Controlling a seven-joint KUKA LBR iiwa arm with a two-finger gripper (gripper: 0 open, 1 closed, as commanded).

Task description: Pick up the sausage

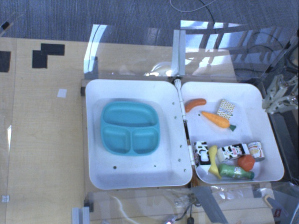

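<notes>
Green bottle (236,172); farther, orange-red sausage (195,104) (curved)

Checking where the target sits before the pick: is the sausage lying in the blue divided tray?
No. The sausage lies in the right bin, near its upper left corner beside the carrot, while the blue tray sits in the left bin.

One fixed camera looks down at a slant from above the pale wooden bench (42,139), from some way off. Both shallow white plastic bins (135,90) lie side by side across the middle of the frame. Grey carpet floor (93,8) fills the upper part of the frame.
</notes>
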